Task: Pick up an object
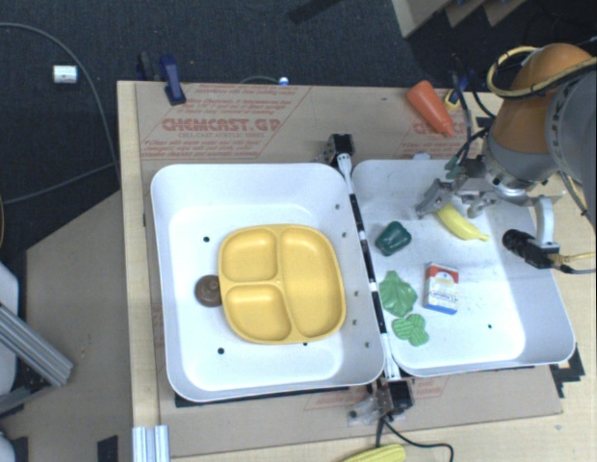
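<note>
1. The left bin [173, 258] holds a yellow divided tray [279, 284], with a brown disc [208, 291] just beside its left edge.
2. In the right bin [530, 340], my gripper [456, 197] hangs spread open just above the yellow banana [461, 224], grasping nothing.
3. Nearby lie a carton [442, 288], green leaves [398, 294] and a green pepper [393, 238].
</note>
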Robot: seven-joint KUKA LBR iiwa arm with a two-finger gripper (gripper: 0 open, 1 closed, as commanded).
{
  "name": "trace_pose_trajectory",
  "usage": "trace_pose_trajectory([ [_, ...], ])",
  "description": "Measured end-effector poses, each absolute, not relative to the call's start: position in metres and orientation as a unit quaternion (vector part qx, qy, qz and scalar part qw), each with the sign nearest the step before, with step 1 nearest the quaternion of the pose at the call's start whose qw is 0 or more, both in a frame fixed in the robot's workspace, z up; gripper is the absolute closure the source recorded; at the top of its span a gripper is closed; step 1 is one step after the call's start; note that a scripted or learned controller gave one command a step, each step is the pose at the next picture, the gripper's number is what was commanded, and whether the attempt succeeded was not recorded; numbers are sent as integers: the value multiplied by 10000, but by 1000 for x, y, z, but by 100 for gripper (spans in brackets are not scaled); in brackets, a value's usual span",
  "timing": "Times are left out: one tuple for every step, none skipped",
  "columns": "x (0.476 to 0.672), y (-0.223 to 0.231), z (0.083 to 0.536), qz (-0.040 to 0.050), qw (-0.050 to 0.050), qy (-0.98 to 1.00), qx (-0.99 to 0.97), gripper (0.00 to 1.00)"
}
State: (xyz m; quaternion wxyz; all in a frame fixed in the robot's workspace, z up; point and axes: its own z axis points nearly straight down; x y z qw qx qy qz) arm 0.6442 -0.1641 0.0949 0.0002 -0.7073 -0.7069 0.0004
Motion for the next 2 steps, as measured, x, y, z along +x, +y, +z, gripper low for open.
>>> trace_pose_trajectory([
  [646, -164, 107, -10, -26, -7071, -7071, 100],
  [645, -164, 106, -4, -16, -7070, -7072, 0],
])
